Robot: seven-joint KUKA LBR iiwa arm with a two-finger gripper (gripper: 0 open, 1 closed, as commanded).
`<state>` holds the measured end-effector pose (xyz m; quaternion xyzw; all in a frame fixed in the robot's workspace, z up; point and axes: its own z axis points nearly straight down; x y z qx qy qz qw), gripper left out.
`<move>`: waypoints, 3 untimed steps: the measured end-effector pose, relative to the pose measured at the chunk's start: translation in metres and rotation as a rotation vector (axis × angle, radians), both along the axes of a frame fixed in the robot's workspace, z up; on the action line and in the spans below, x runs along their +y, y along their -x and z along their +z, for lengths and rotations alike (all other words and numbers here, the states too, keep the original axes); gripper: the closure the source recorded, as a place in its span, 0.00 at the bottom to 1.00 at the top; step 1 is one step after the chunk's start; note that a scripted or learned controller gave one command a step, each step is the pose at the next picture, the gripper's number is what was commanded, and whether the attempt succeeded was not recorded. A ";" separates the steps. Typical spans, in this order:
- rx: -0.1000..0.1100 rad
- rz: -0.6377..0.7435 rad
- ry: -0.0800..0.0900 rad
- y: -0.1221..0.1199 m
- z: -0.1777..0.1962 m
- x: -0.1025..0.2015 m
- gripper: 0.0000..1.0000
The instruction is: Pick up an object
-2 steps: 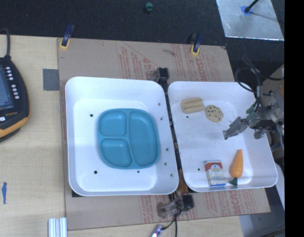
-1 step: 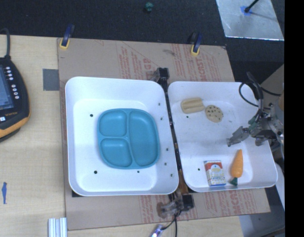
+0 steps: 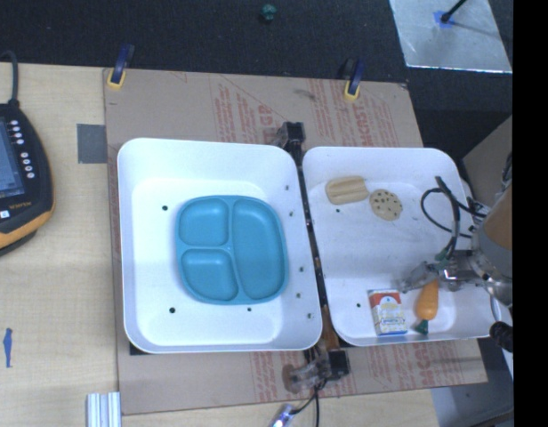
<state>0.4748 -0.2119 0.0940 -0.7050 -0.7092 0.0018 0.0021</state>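
Position: we look from above the bench (image 3: 60,327), fixed.
Facing: downward, at a slight slant.
Nearness: seemingly mid-distance; left bin (image 3: 141,238) and right bin (image 3: 345,323) both fit, the right bin's right edge cropped.

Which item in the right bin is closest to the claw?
The orange carrot, lying just under the claw. The small carton lies farther left; the cookie and the tan bread piece sit at the bin's far side.
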 end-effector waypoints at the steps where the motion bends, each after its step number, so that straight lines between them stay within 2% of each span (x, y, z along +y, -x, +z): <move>1: -0.001 0.005 0.002 -0.001 0.011 -0.001 1.00; 2: -0.002 0.002 0.001 -0.077 0.046 0.074 1.00; 3: -0.004 -0.001 -0.001 -0.108 0.104 0.152 1.00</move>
